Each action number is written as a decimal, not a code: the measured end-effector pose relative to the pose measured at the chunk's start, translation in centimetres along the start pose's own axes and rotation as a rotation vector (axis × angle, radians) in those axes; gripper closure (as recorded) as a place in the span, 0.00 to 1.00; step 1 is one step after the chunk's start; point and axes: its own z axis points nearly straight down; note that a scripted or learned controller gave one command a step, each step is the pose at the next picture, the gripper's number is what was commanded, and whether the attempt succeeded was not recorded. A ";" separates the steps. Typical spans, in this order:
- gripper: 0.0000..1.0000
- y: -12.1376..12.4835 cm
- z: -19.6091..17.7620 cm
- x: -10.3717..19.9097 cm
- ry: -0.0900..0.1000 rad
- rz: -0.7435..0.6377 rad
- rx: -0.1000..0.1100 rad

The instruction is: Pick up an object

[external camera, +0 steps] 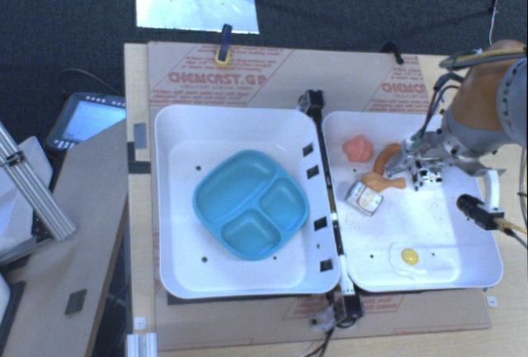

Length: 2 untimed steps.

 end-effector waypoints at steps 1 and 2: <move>1.00 0.3 -1.5 -0.1 -0.002 0.000 -0.008; 1.00 1.5 -7.5 -0.4 0.011 -0.005 0.009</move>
